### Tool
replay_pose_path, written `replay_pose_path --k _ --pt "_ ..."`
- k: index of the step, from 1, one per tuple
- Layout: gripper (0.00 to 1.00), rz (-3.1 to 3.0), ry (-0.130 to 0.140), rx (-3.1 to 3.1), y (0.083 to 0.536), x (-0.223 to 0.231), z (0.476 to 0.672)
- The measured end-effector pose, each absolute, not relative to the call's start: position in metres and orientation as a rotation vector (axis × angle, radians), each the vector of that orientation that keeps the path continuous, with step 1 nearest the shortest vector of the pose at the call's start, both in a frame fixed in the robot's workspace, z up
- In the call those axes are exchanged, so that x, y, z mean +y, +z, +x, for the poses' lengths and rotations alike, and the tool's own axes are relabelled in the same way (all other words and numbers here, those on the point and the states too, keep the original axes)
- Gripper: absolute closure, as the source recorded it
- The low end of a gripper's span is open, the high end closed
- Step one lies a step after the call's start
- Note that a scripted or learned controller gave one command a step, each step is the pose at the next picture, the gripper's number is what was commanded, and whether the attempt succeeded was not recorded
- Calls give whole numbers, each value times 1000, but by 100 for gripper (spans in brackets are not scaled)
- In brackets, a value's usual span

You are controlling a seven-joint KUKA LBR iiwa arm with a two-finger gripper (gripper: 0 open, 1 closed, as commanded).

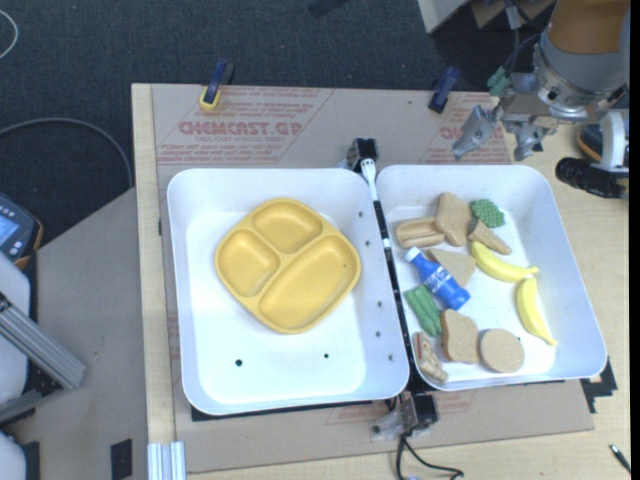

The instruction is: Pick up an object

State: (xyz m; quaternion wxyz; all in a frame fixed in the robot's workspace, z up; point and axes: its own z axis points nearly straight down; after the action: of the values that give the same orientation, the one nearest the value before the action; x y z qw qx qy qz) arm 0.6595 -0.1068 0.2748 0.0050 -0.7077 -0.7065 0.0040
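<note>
Candidate object: banana [531, 310] in the right bin [575, 268], at about 4 o'clock from bin centre, lying flat and roughly lengthwise toward the near rim. A second banana [500, 264] sits just above it at 2 o'clock, tips nearly touching. Both look like toy plastic: light, stiff, smooth, likely slippery. Best bet is pinching across the narrow mid-body, fingers square to the long axis; grabbing near a tapered tip would probably squirt it out.

Rest of the bin is crowded: blue bottle [437, 278] at centre, green pieces at 7 o'clock and 1 o'clock, tan bread/cookie shapes [501, 350] along 6 o'clock and at 11 o'clock. The banana at 4 o'clock has the most free space around it.

Gripper [505, 133] hangs above the desk past the bin's far rim, 12 o'clock from the pile, fingers spread apart, nothing between them. Nothing grasped yet.

Left bin [200, 348] carries a yellow divided plate [288, 264], well apart from the targets.
</note>
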Motion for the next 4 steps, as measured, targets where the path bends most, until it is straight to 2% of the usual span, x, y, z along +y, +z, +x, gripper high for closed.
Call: replay_pose_path --k 1,3,4 --pt "0 -2221 1 -2221 282 -107 661" --pt "0 -2218 8 -2215 156 -114 661" --pt "0 -2218 6 -2216 109 -117 653"
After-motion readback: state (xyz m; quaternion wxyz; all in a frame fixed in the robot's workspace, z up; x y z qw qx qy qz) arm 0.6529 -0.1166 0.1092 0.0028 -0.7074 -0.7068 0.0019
